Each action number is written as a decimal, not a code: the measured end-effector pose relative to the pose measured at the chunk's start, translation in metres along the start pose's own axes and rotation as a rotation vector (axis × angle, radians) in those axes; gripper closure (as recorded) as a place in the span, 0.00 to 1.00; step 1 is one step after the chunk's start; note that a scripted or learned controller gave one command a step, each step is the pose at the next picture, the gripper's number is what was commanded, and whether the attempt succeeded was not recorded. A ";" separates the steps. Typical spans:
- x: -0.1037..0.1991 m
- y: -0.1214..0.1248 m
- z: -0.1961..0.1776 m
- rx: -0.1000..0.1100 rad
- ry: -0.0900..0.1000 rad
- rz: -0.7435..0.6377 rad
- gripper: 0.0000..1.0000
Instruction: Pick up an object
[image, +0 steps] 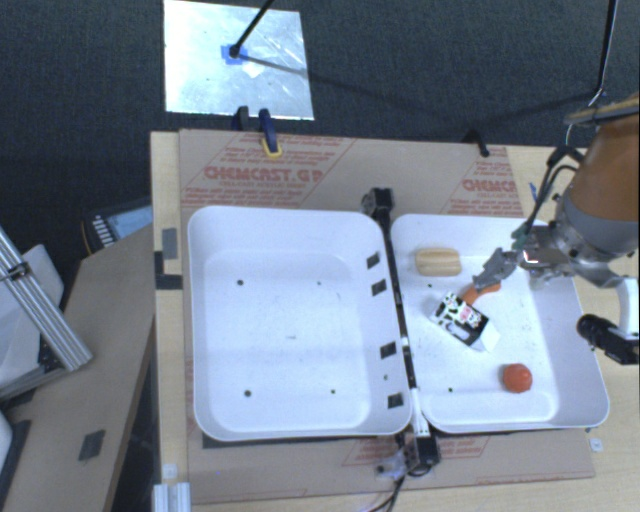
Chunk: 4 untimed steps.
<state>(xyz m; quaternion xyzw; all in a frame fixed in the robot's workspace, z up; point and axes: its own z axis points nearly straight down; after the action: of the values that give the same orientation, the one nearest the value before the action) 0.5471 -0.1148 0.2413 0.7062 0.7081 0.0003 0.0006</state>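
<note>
Resting on a cardboard-covered bench, two white bins, dark carpet

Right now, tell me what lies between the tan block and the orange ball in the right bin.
In the camera view, a black-and-white box lies between the tan block and the orange ball, with the gripper just above it.

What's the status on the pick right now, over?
Gripper low in right white bin, at the black-and-white patterned box. Nothing seen held. Tan rounded block and orange ball lie apart, not blocking.
</note>
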 end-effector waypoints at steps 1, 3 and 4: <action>0.028 -0.035 0.113 0.011 0.004 0.000 0.00; 0.026 -0.057 -0.035 -0.015 -0.001 -0.005 0.00; 0.025 -0.058 -0.039 -0.005 -0.001 -0.004 1.00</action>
<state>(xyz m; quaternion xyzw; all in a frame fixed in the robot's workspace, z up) 0.4886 -0.0900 0.2799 0.7048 0.7094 0.0020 0.0026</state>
